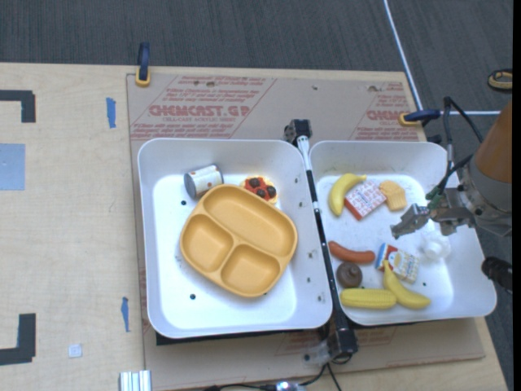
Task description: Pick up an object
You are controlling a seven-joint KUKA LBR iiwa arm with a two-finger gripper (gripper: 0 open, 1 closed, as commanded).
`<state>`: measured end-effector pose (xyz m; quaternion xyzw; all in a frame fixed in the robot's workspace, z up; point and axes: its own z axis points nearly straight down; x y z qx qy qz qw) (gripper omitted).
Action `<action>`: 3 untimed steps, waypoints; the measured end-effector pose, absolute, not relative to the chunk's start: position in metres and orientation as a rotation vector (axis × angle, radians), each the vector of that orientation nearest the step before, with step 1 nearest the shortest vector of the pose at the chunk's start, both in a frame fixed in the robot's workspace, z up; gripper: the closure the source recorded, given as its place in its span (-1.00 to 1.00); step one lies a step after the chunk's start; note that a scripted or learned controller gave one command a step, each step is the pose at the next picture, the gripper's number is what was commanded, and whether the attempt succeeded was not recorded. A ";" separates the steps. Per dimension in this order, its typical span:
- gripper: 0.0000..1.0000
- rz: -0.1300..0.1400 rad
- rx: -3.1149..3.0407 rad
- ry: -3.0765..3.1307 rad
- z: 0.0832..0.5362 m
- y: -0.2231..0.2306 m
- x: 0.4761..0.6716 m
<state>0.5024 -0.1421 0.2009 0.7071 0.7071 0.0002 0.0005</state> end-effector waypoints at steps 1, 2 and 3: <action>-1.00 0.016 2.211 2.214 0.091 -0.135 0.599; -1.00 -0.014 2.220 2.221 0.092 -0.100 0.654; -1.00 -0.038 2.230 2.241 0.091 -0.102 0.663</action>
